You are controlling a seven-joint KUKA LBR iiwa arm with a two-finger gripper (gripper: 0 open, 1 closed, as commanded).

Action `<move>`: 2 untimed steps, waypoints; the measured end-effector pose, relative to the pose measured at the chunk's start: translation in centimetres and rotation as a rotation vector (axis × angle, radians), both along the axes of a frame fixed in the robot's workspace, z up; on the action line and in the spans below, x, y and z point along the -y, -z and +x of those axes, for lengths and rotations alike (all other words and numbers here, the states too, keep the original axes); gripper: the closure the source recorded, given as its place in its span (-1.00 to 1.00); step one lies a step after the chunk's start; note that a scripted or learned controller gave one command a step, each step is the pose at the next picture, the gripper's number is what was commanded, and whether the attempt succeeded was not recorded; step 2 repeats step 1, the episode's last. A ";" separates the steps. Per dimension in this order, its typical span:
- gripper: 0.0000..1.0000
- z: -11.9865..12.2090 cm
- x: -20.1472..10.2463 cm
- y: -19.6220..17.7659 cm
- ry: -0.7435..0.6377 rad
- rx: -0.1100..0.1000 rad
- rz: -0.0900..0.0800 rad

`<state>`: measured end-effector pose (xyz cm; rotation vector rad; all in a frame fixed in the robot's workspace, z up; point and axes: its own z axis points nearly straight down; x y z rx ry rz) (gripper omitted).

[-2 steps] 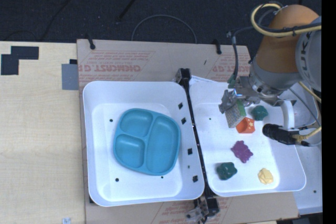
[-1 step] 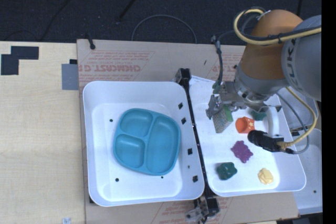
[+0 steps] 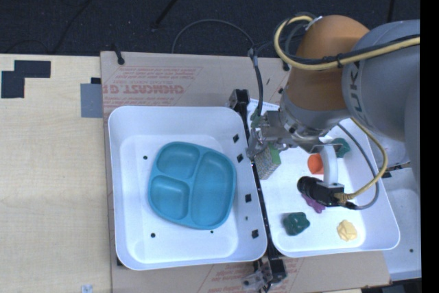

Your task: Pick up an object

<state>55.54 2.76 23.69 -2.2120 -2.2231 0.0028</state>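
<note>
Arm lowered over the right bin (image 3: 384, 233), right of centre in the frame.
The gripper (image 3: 264, 160) is seen at that bin's left wall; its state cannot be told. A dark green object (image 3: 296, 223), a yellow piece (image 3: 347, 230) and an orange piece (image 3: 315, 163) are scattered in the bin, while a blue divided plate (image 3: 192, 184) is held in the left bin (image 3: 130, 134).

Grey arm (image 3: 384, 72) with rounded casing, dark lettering along its side. Broad orange band (image 3: 328, 44) above the wrist. Yellow cable (image 3: 295, 58) looped across the band, black cable trailing beside. Metallic gripper (image 3: 264, 147) at the tip.
</note>
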 end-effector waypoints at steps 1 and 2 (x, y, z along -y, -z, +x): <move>1.00 -0.9 -4.8 1.4 0.001 -0.001 -0.001; 1.00 -0.9 -4.8 1.4 0.001 -0.001 -0.001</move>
